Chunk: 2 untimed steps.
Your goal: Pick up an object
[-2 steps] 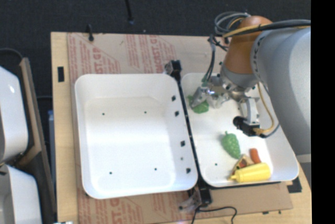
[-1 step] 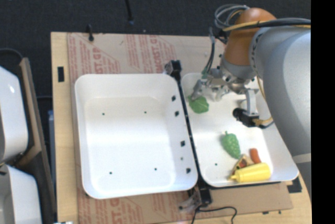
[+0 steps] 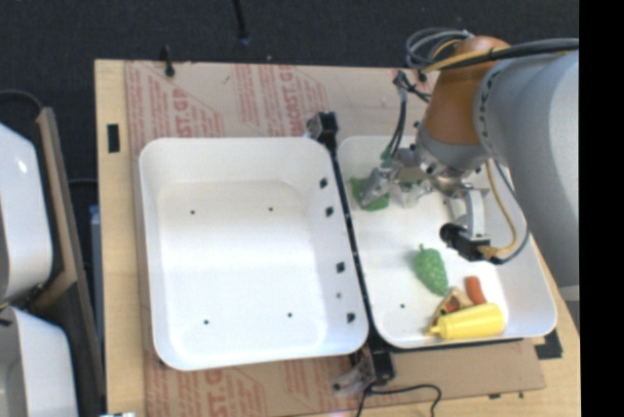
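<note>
You'll find a small green object (image 3: 373,191) at the upper left of the right bin (image 3: 390,308), right at the gripper (image 3: 390,183); its shape is blurred, and you cannot tell how the jaws stand or whether they grip it. Lower in that bin lie a knobbly green piece (image 3: 430,269), a small orange piece (image 3: 475,288) and a smooth yellow bottle (image 3: 470,322). The bulky grey arm (image 3: 531,137) hides the bin's upper right.
</note>
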Available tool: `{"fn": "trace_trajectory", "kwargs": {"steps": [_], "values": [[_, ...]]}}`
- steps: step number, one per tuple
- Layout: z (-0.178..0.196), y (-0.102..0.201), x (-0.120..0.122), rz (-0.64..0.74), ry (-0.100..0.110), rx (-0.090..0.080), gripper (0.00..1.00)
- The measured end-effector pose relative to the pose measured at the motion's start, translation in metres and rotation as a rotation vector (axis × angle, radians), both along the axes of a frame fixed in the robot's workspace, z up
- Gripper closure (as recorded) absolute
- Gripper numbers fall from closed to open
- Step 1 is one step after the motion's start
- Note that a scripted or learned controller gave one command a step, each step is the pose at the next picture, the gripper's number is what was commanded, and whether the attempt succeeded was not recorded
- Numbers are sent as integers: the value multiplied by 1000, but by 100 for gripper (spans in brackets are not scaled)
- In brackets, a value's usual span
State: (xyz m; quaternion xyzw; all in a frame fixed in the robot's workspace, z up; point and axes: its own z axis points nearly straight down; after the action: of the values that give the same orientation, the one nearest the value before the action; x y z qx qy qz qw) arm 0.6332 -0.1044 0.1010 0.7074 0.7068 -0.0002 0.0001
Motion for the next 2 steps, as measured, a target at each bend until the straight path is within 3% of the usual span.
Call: {"fn": "trace_trajectory", "kwargs": {"steps": [1, 2], "values": [[0, 0, 1, 0, -1, 0, 0], [0, 3, 22, 1, -1, 0, 0]]}}
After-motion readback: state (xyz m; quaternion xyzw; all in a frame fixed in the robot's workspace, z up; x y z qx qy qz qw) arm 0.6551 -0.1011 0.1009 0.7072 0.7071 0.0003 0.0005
